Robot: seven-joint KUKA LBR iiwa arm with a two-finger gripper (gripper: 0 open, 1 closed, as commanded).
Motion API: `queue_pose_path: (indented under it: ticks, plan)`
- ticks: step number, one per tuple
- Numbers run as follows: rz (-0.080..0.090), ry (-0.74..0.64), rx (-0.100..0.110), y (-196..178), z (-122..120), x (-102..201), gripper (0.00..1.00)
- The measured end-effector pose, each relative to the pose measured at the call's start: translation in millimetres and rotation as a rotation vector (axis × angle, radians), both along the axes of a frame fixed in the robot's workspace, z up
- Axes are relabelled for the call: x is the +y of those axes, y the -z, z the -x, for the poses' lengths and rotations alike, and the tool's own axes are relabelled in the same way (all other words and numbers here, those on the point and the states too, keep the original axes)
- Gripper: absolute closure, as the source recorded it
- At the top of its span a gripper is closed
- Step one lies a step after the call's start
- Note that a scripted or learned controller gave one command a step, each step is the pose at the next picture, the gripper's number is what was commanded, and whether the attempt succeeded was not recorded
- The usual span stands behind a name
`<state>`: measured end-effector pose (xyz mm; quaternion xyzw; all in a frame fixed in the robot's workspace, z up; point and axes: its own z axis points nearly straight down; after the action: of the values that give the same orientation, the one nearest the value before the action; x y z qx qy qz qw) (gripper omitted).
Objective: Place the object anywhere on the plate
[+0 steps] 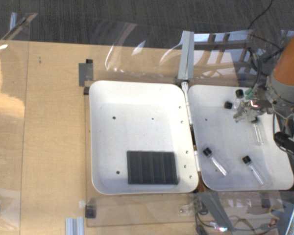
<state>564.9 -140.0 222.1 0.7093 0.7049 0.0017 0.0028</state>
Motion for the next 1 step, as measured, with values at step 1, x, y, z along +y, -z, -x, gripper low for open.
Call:
queue_pose_path:
  ticks: [1]
  plan:
    - [-0.001, 0.049, 0.003, -18.2, -104.8, 70.5, 1.0]
